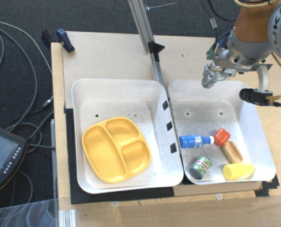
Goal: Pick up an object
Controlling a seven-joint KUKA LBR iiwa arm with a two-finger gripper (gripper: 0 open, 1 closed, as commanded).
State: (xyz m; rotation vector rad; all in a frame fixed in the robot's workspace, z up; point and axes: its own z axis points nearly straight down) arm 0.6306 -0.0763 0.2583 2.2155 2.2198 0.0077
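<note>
Camera view, upper right: our gripper (209,81) hangs over the right bin (253,109), jaw state we cannot tell, nothing held.

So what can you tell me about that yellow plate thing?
The yellow plate is a smooth, plastic-looking tray with rounded corners and three sections: two smaller ones and one long one. It lies flat, turned at a slant, on the floor of the left white bin. Nothing sits in it or touches it besides the bin.
</note>
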